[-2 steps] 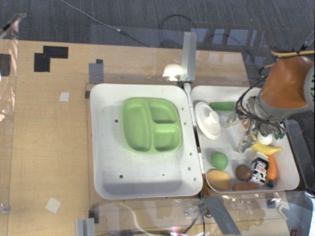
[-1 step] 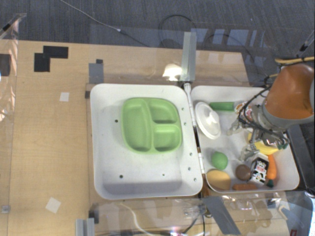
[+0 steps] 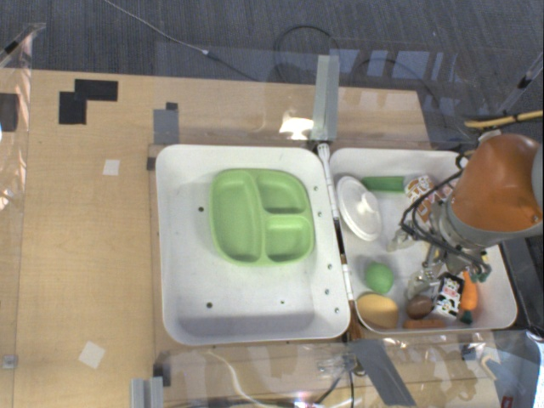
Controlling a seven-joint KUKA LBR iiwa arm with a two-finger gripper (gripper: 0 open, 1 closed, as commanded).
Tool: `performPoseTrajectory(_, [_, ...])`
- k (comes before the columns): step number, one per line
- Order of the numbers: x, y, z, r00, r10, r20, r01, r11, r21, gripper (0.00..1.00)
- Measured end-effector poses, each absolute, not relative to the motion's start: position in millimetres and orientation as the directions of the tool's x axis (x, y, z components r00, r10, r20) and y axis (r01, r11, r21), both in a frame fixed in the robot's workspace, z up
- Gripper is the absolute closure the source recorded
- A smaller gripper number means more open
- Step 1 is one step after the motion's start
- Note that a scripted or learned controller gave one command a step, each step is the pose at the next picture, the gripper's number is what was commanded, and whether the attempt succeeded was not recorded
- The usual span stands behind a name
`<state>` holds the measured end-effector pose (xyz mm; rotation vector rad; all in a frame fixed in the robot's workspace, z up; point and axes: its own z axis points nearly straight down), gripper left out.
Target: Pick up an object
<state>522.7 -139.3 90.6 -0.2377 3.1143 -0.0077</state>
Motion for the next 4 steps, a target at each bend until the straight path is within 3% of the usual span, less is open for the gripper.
performPoseTrajectory(1, [593.3, -190, 89, -0.980, -0.201, -0.014, -0.201, 0.980, -0.006, 0.00])
performPoseTrajectory(2, [649.5, -132, 88, -1.000, -0.026, -0.008, -0.026, 1.000, 0.002, 0.00])
performPoseTrajectory(3, [612.5, -161, 89, -1.000, 0.023, -0.012, 0.023, 1.000, -0.001, 0.00])
performPoseTrajectory(4, [595.5, -172, 89, -0.994, -0.110, -0.013, -0.110, 0.994, -0.003, 0.00])
